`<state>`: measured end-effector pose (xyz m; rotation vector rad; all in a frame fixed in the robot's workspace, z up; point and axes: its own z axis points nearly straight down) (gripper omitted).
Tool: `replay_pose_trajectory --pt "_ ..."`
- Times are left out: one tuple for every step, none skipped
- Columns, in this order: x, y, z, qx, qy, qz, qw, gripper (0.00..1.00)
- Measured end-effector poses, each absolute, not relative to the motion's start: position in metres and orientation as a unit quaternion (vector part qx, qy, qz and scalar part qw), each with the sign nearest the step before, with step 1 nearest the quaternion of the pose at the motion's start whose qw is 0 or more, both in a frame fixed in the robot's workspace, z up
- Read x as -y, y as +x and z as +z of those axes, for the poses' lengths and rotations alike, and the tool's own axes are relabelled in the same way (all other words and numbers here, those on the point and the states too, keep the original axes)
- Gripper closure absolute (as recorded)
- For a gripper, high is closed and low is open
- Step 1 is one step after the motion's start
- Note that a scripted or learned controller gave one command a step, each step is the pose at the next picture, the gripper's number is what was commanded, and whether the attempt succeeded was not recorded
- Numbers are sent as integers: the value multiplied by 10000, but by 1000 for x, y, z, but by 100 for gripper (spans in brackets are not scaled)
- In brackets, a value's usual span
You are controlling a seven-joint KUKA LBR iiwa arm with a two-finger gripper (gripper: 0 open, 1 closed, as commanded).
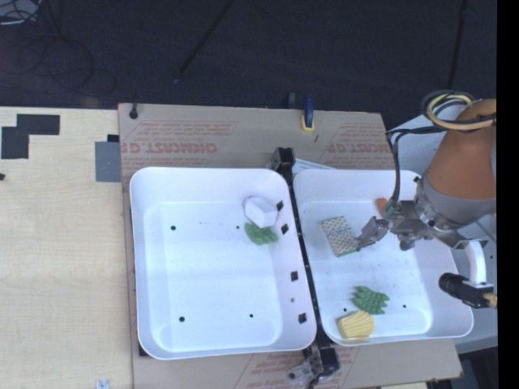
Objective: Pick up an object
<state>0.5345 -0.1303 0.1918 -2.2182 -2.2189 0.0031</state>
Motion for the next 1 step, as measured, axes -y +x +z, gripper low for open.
replay_pose_trajectory --pt "109 472 149 7074 -7068 24 54 0"
